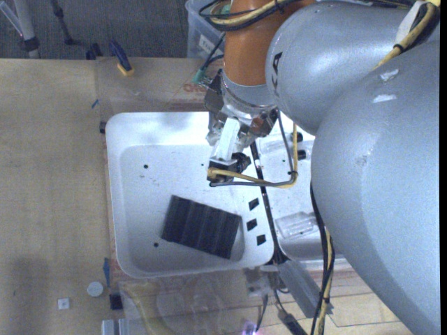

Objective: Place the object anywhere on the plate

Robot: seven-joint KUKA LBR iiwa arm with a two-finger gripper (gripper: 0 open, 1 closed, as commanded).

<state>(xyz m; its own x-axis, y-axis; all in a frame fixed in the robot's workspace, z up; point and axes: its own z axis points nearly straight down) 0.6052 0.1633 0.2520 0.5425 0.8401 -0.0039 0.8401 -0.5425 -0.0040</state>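
Arm: the big grey arm with the orange band (260, 19) comes in from the right and fills the right half of the frame, wrist pointed down over the bin.
Gripper: the gripper (241, 128) hangs above the upper right part of the shallow white plastic bin (112, 187), near its far rim.
Jaws: spread or pressed together, I cannot tell from this angle, and nothing is seen pinched.
Task object: there it is, the black ribbed rectangular block (201, 227), lying on the bin floor in the lower centre of the frame, turned at a slant to the bin walls.
Block and gripper: well apart, the block sitting below and a little left of the gripper in the frame.
Bin floor: two tiny dark specks, one up left at (145, 166), one beside the block's lower left corner.
Rim: three small black squares (251, 223) run down the white rim just right of the block.
Tabletop: the tan wooden tabletop (49, 187) spreads across the left of the frame.
Upper left: a blue clamp (123, 61) sits on the tabletop's far edge.
Lower left: a small grey round disc (94, 289) lies just outside the bin's corner.
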